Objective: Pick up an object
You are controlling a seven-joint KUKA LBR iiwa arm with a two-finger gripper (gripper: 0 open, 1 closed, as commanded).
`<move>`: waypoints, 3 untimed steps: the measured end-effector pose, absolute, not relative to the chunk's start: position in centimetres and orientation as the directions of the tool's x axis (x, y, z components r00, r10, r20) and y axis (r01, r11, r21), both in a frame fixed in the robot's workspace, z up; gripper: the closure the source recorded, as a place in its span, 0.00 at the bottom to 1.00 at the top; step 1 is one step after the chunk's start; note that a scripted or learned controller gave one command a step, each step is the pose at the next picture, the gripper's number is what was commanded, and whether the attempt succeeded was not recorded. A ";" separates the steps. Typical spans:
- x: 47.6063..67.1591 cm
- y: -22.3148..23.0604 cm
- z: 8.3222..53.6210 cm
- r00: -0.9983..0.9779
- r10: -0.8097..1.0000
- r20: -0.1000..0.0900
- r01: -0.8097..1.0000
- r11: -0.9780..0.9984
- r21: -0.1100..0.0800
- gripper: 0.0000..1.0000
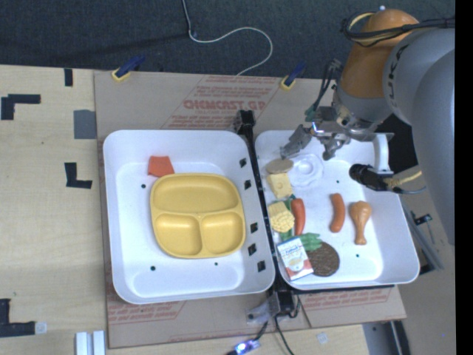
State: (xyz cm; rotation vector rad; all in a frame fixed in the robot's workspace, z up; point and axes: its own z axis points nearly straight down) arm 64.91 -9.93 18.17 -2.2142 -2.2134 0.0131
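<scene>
My gripper [311, 146] hangs over the back left corner of the right bin [384, 268], fingers spread open and nothing between them. Just below it lie a clear plastic piece [305, 171] and a pale yellow cheese block [279, 184]. Further forward are a corn cob [281, 217], a red pepper [298, 214], a sausage [337, 211] and a chicken drumstick [360, 220]. At the bin's front sit a green leaf [310, 239], a brown patty [324, 260] and a small printed box [293, 258].
The left bin [126, 198] holds a yellow divided plate [198, 214] and an orange-red piece [160, 166] behind it. The arm's grey and orange body [384, 58] looms over the right bin's back right. A white cable [222, 35] lies beyond the bins.
</scene>
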 end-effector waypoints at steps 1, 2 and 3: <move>65.2 -9.9 18.8 -0.002 1.000 0.000 1.000 0.002 -0.003 0.00; 64.5 -9.4 14.0 -0.001 1.000 0.000 1.000 0.001 -0.008 0.00; 64.3 -9.3 8.5 -0.002 1.000 -0.001 1.000 0.002 -0.007 0.00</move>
